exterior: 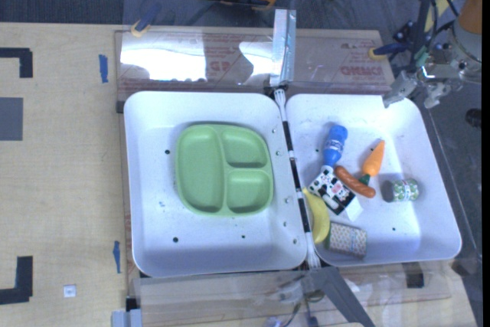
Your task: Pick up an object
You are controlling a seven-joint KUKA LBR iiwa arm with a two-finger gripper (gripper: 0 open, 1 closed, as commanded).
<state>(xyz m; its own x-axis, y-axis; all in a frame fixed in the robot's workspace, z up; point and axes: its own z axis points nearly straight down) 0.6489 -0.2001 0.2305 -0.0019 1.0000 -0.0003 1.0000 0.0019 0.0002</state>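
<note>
Free room and obstacles in the two white bins

The left bin (145, 188) is taken up at its middle by a green divided plastic plate (224, 168); bare floor is left around it. In the right bin (436, 218), a blue bottle (334, 143), orange carrot (373, 158), black-and-white patterned block (330, 188), yellow banana (318, 217) and patterned cup (347, 238) are crowded toward the left; the upper and right floor is left open.

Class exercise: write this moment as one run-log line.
pincer: above right bin's far corner | holding: nothing seen | objects: in right bin | plate: left bin
</note>
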